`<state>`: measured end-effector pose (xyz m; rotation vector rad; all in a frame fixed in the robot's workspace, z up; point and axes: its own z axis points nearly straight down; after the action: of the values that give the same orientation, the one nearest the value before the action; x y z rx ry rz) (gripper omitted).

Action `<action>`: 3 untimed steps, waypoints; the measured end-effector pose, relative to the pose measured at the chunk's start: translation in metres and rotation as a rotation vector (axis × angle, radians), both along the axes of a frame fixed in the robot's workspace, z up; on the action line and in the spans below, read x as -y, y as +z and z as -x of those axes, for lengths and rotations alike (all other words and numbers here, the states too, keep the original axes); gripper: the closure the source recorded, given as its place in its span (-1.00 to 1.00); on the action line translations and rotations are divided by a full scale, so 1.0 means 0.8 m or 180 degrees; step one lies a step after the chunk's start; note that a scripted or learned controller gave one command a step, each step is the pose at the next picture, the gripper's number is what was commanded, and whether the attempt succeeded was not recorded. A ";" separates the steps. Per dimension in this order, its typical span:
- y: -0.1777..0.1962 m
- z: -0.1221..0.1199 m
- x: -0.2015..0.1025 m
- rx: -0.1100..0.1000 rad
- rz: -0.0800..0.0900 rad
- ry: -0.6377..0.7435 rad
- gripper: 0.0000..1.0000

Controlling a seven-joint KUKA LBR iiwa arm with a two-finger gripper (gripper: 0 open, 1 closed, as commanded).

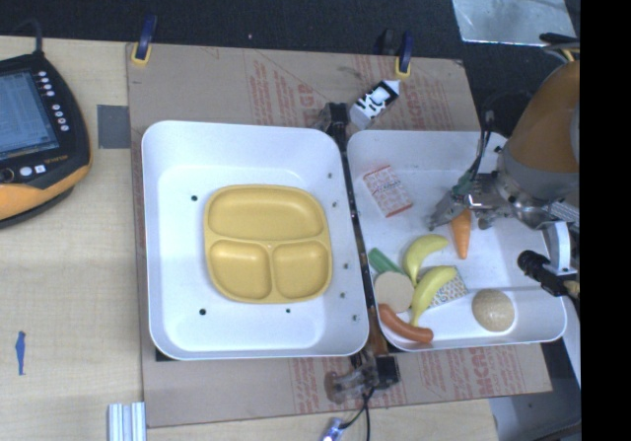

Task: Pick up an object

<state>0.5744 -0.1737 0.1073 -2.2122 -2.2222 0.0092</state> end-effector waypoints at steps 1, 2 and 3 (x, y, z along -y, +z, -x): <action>0.014 -0.001 0.002 0.0002 0.0006 0.0005 1.00; 0.014 -0.001 0.002 0.0000 0.0009 0.0008 -1.00; -0.020 -0.030 0.020 0.0015 0.0006 0.0010 -1.00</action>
<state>0.5986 -0.1900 0.0915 -2.2122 -2.2290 0.0060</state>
